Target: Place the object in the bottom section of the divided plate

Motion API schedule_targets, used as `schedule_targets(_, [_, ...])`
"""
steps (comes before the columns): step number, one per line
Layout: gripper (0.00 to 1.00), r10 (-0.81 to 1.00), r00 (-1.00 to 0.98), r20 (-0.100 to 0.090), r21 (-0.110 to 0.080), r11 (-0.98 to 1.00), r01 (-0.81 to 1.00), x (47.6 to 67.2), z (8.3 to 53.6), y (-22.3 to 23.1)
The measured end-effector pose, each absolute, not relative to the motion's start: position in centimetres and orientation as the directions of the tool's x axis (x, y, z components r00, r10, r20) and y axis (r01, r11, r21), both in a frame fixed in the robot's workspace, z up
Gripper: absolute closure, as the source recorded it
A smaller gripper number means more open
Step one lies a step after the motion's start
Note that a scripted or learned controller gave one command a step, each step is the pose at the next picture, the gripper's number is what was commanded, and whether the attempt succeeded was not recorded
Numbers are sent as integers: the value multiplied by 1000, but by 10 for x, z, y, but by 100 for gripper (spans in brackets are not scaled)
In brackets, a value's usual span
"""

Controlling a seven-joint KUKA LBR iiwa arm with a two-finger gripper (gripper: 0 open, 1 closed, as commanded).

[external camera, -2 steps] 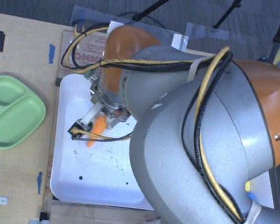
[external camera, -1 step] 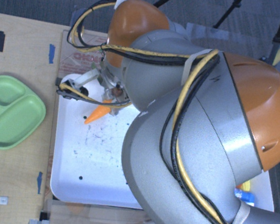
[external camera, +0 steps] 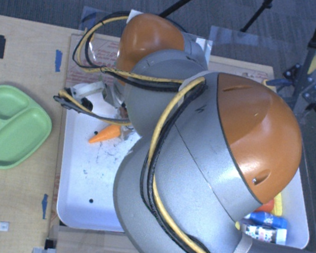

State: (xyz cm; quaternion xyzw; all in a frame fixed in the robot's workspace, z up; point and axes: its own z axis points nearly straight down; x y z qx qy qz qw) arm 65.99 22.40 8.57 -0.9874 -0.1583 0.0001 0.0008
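Note:
A green divided plate (external camera: 7, 126) lies on the wooden bench at the left, outside the bins, with two small sections on its upper left and one large section on its lower right. An orange carrot-shaped object (external camera: 104, 134) sits in the upper part of the left white bin (external camera: 74, 199). My gripper (external camera: 116, 120) hangs right over the carrot's thick end, touching or almost touching it. The grey and orange arm hides most of the gripper.
The arm covers the middle of the view and most of the right bin (external camera: 300, 228). A blue and white bottle (external camera: 264, 226) and a yellow item (external camera: 279, 203) lie at that bin's right side. Cables (external camera: 93, 46) loop above the left bin.

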Motion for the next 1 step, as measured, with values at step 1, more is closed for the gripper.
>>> schedule_targets(1, [100, 214, 977, 1, -1, -977, 214, 659, 85, 223])
